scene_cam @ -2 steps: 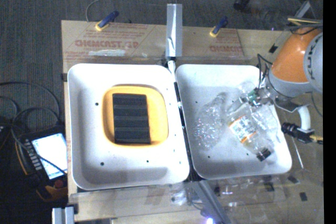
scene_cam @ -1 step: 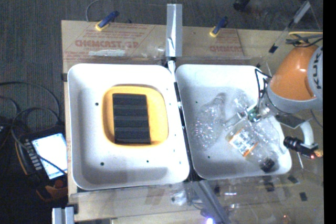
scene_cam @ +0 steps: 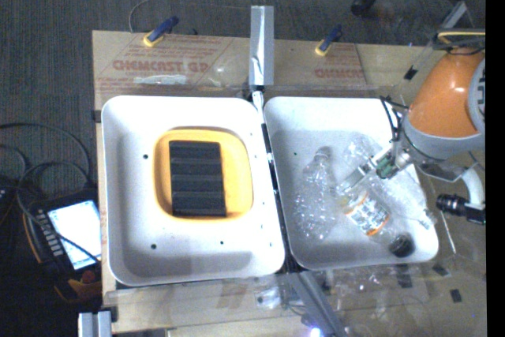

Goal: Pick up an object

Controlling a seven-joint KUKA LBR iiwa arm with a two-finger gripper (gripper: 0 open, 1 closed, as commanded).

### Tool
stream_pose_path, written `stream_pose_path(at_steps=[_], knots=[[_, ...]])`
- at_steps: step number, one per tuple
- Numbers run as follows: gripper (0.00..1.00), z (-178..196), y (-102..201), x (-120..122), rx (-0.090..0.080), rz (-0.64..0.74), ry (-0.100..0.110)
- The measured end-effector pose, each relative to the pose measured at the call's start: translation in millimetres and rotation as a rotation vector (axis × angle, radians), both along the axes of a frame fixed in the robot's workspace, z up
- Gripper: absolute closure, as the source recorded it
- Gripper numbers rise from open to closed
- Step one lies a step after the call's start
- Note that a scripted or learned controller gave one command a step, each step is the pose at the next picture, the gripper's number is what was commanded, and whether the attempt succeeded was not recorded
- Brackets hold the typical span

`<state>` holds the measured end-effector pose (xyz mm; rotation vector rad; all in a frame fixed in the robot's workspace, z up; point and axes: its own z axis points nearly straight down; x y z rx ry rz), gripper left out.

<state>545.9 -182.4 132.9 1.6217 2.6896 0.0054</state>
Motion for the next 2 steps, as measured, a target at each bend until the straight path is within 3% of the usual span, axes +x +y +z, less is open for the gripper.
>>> stream_pose_path(at_steps=[1,2], knots=[[0.00,-36.5,-0.4,-12.8,0.001,0.058,-0.040],[0.00,-31.9,7.2,-34.9,0.008,0.013,-0.061]])
